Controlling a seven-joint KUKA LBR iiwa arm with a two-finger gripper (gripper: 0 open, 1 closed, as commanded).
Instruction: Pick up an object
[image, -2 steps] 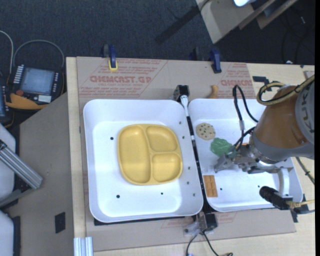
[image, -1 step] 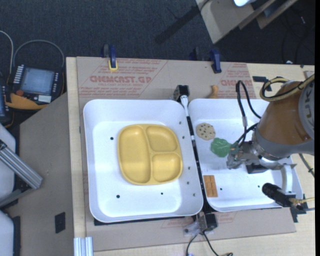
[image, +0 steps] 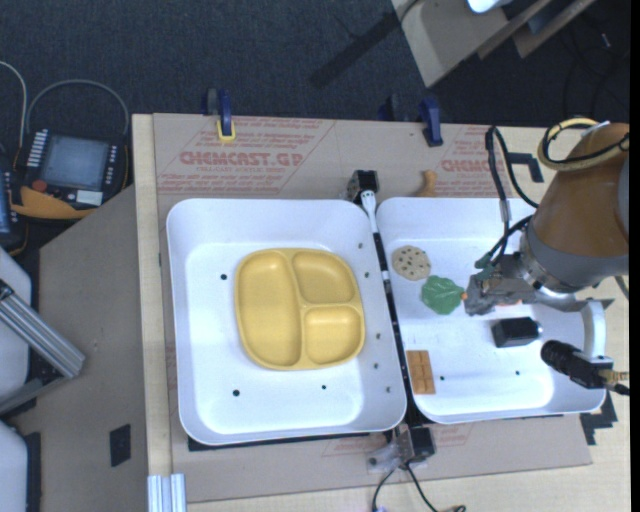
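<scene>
green leafy object (image: 441, 295) in right bin (image: 470, 400), tool (image: 483, 298) just beside it, grip state unclear; cookie (image: 410, 263) near

One fixed camera looks down at a slant on the left bin (image: 190, 300) and right bin (image: 480, 395).

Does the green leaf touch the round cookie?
Apart. The camera view shows white bin floor between the green leaf and the round cookie.
</scene>
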